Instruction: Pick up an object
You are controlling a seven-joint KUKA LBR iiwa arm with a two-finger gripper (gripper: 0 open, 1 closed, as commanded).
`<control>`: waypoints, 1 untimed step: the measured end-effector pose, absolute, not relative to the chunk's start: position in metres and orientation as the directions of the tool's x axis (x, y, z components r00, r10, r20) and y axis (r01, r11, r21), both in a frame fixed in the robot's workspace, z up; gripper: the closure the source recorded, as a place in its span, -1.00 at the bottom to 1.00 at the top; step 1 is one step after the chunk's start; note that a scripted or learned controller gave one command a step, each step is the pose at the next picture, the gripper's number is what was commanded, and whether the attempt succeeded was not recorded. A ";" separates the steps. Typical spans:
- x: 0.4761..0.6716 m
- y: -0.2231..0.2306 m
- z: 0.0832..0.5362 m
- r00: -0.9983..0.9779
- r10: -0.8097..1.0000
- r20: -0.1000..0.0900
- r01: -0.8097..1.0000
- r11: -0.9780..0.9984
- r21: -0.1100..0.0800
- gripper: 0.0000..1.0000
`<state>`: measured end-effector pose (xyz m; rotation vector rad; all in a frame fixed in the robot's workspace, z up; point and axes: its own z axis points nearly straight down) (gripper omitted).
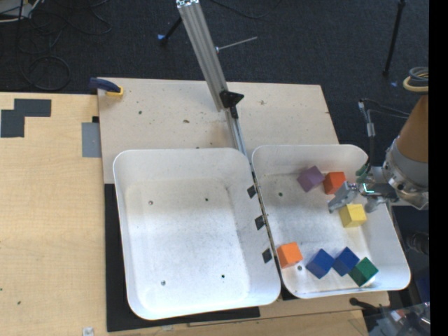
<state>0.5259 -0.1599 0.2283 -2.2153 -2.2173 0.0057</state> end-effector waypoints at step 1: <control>0.527 -0.161 0.230 0.002 1.000 0.001 1.000 -0.002 -0.003 -1.00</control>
